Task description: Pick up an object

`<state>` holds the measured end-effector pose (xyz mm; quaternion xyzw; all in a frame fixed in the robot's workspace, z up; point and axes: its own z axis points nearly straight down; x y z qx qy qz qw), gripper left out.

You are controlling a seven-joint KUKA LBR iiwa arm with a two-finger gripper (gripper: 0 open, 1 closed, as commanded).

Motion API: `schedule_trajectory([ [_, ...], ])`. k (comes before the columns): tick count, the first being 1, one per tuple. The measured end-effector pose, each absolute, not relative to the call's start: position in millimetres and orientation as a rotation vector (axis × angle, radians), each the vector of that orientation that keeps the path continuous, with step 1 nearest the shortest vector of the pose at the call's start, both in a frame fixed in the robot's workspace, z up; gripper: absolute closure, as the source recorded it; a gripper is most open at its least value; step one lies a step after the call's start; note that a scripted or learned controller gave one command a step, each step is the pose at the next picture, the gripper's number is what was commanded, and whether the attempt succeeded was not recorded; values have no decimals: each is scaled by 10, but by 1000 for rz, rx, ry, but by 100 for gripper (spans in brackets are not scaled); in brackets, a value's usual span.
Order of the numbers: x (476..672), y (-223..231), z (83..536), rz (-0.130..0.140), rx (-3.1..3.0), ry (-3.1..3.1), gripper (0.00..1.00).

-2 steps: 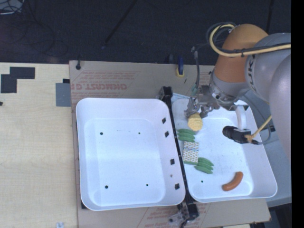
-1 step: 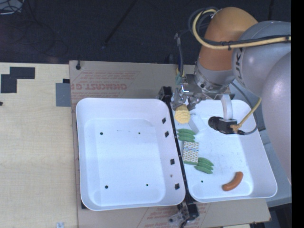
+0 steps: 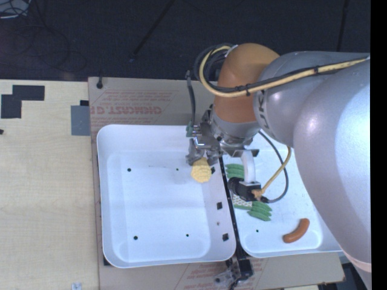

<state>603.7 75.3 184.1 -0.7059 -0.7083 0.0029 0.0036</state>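
Note:
My gripper (image 3: 202, 162) hangs over the right side of the left white bin (image 3: 151, 222), close to the divider between the bins. A small yellow, bumpy piece like a corn cob (image 3: 201, 174) sits between the fingertips, and the fingers are shut on it. It looks lifted slightly off the bin floor, with a faint shadow to its left. The orange wrist band and grey arm rise above and to the right, hiding much of the right bin (image 3: 314, 243).
The right bin holds a green pea pod (image 3: 260, 211), another green piece (image 3: 234, 171), a checkered item (image 3: 242, 203) and an orange sausage-shaped object (image 3: 296, 230) near its front. A cable loops down from the wrist over that bin.

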Motion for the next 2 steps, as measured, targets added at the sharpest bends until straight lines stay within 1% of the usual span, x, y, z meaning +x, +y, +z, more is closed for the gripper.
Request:
schedule_trajectory([
  [1, 6256, 1231, 2940, -10, -2219, -2228, 100],
  [2, 5560, 1298, 4908, -19, -2221, -2229, 100],
])
